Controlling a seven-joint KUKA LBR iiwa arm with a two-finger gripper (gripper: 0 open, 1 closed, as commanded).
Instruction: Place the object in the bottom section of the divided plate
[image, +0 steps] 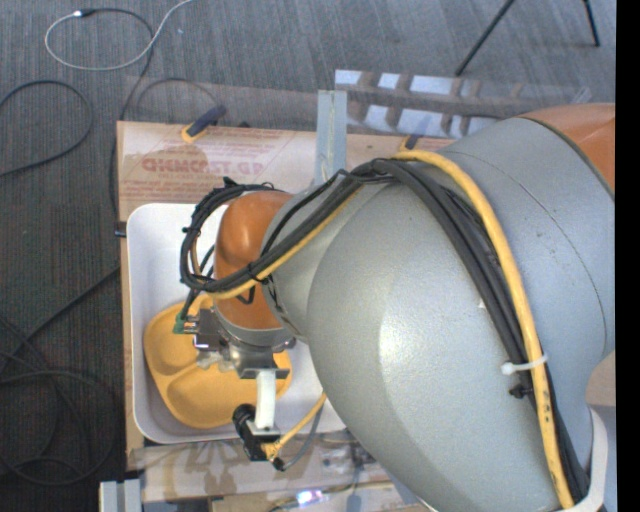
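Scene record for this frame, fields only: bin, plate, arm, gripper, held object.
bin: white bin, sitting on printed cardboard
plate: yellow divided plate, at the bin's lower end in the view, partly hidden by the wrist
arm: grey arm, reaching in from the right
gripper: gripper, over the plate
held object: cannot tell

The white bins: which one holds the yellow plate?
The bin on the view's left: the yellow divided plate lies in its lower end, partly under the arm.
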